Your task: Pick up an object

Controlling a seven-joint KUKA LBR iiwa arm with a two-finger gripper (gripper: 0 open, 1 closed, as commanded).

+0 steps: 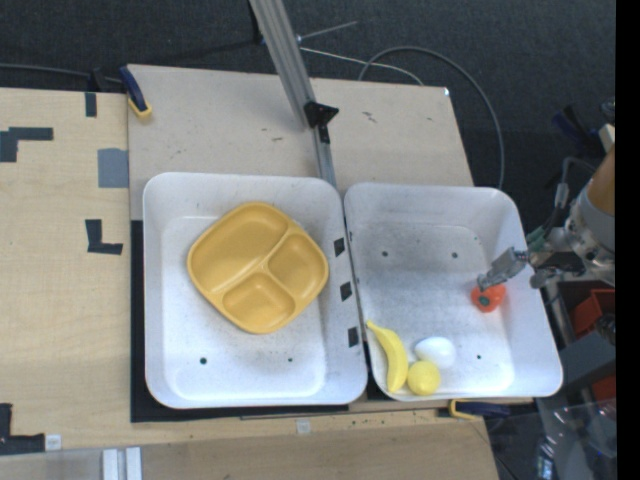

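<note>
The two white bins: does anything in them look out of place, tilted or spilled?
Nothing is spilled or damaged. The yellow divided plate lies turned at an angle in the left bin. In the right bin, the banana, white egg and lemon huddle at the front wall.

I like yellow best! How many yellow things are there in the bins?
3: a divided plate in the left bin, and a banana and a small lemon side by side at the right bin's near edge.
</note>
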